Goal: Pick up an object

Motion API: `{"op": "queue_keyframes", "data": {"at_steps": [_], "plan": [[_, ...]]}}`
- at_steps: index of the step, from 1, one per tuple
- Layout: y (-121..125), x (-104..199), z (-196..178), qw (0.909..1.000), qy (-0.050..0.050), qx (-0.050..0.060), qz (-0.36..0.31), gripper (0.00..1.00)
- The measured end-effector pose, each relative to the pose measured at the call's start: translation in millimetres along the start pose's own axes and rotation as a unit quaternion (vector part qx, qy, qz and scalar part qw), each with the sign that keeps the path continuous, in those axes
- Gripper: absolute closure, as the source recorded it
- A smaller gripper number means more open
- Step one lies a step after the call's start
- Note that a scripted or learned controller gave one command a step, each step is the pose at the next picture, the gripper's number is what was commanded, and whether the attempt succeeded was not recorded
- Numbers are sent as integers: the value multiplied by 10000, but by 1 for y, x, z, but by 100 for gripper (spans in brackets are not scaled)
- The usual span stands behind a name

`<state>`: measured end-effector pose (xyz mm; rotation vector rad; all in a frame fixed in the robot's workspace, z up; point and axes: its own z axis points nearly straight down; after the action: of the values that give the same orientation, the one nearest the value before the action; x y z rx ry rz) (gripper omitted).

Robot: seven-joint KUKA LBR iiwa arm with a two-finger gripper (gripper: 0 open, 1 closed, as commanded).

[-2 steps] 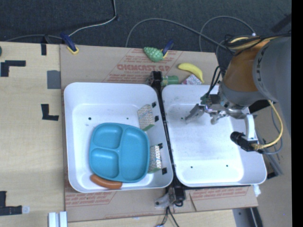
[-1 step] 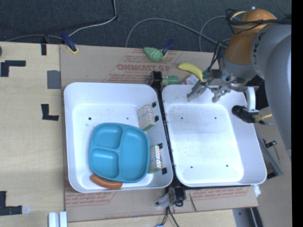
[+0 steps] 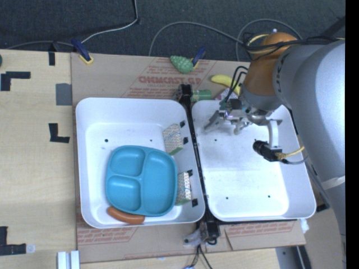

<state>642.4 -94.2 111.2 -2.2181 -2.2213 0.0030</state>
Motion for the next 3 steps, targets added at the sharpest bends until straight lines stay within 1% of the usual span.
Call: {"op": "queue_keyframes", "data": {"at_steps": [1, 2, 3], "plan": [[26, -2, 26, 10000, -5, -21, -4, 0], [27, -2, 16, 10000, -17, -25, -12, 100], [-59, 40, -73, 10000, 2, -14, -3, 100]]}}
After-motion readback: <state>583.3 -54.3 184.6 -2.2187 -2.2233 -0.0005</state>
